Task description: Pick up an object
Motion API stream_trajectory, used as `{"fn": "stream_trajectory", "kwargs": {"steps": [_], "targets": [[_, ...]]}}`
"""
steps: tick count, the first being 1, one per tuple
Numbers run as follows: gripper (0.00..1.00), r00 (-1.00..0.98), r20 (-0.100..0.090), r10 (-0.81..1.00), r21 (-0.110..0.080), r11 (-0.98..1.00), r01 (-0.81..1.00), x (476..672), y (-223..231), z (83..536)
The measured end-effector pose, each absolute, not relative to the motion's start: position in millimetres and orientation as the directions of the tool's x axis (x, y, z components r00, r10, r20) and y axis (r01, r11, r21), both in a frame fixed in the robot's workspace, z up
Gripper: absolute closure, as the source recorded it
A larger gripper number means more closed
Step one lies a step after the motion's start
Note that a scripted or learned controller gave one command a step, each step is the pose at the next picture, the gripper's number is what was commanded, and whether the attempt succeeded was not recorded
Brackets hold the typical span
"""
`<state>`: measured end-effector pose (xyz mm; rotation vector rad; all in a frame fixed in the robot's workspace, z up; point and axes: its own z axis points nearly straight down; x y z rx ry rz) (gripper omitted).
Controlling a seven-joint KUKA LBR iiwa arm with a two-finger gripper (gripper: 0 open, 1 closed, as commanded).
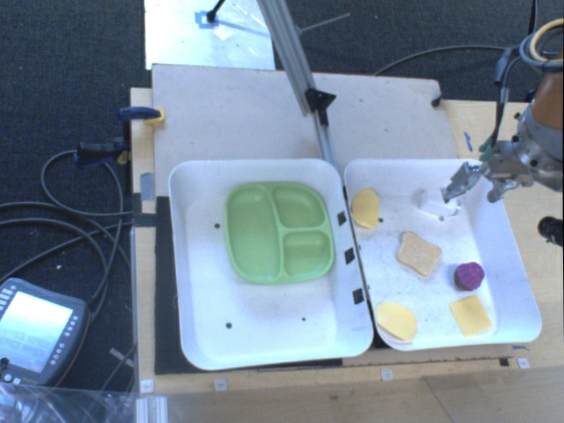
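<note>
The right bin (507, 236) holds several food pieces: a yellow wedge (364, 207) at its left wall, a toast slice (418, 254) in the middle, a purple lump (469, 276), a yellow square (471, 315) at the front right and a yellow round piece (397, 322) at the front left. A small white object (434, 208) lies near the back. My gripper (477, 186) hovers over the bin's back right part, just right of the white object. It is open, fingers spread, with nothing between them.
The left bin (203, 324) carries a green divided plate (279, 232). A slanted metal pole (291, 51) crosses the back and ends at the seam between the bins. Cables and a handheld pendant (35, 324) lie on the floor at the left.
</note>
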<state>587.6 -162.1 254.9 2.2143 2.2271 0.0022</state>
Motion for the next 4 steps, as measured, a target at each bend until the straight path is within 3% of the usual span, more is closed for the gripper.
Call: {"fn": "stream_trajectory", "kwargs": {"steps": [1,4], "targets": [[0.00,-0.005,0.000,1.000,0.002,0.005,1.000,587.7,-162.1,255.0],[0.00,0.000,0.001,1.000,-0.004,0.000,1.000,586.9,-151.0,95.9]]}}
